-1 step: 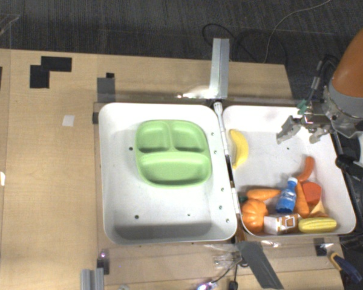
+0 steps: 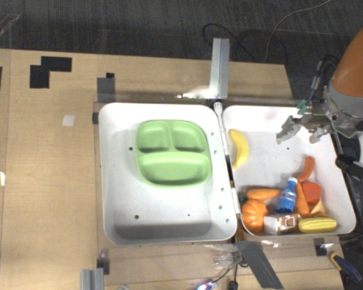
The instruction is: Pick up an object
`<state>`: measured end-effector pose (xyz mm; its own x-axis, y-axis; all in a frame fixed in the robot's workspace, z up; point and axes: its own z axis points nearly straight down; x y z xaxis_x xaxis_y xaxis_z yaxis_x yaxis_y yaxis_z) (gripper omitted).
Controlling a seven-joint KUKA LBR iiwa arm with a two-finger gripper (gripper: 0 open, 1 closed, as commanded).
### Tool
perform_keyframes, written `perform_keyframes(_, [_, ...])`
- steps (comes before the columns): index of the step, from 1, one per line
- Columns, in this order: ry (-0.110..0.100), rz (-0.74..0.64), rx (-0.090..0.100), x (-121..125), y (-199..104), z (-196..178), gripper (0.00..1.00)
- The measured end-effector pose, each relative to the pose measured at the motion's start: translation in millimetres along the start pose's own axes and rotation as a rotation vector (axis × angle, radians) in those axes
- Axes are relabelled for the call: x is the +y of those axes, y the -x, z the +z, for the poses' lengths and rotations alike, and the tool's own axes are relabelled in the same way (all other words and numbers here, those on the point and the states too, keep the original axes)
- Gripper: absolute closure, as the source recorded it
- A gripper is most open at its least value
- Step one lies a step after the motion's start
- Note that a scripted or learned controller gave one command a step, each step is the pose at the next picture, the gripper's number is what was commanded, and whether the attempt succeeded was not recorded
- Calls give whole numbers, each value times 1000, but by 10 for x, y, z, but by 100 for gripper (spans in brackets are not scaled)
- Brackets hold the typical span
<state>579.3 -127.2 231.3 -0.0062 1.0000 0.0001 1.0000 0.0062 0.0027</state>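
While the tool hangs over the upper part of the right bin, its two fingers stand spread apart with nothing between them, so no grasp yet. Using the banana as landmark: tool sits to its right and a bit higher, over bare white floor. Lower right of the banana is the pile: an orange carrot-like piece, a blue bottle, a red-orange block, an orange piece lying flat, a small pumpkin, a white carton and a yellow corn cob along the bin's near wall. Left of the banana, across the divider, the left bin carries a green compartment tray. Any of the right-bin items would serve as the pick. Risks, my read: straight descent from here closes on air, since nothing lies under the fingers. Banana hugs the divider wall, so a finger could hit the rim. Pile is packed tight; a closing finger may wedge between neighbours or nudge one loose and lose the grip. Hard to tell: tool height above the floor from this slanted view, which pile items overlap versus just touch, and the carton's label. Arm is cut off at the frame's right edge.
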Motion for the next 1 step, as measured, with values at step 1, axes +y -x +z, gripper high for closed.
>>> perform_keyframes(1, [0,-167,0,401,-304,1011,0])
